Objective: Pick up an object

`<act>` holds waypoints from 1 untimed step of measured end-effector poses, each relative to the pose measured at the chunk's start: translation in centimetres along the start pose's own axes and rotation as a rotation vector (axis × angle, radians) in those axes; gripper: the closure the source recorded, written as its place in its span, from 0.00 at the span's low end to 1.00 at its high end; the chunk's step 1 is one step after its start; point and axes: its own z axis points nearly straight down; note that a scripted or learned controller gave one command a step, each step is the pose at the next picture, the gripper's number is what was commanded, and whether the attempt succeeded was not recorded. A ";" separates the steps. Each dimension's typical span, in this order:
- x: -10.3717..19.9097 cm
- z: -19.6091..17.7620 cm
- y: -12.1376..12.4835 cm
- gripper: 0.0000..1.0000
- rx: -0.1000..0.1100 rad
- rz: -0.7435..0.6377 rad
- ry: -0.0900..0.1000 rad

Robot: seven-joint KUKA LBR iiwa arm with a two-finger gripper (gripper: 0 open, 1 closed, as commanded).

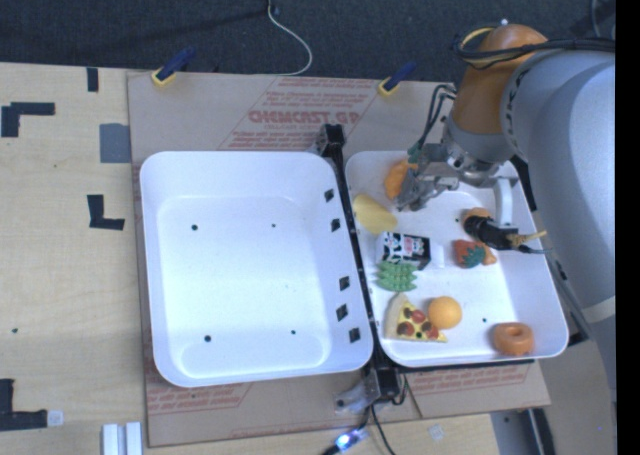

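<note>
End effector hovering low in the right bin's far corner

The end effector is reaching beside an orange toy; its grip state I cannot tell. A yellow piece is lying just beside, other toys scattered across the right bin.

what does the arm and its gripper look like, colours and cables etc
The arm is a bulky, rounded grey body with a glossy orange band above the wrist. Thin dark cables run along that band. The gripper is small, grey metal and boxy.
</note>
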 end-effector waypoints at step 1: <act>0.0 0.0 0.0 0.00 -0.001 0.000 0.000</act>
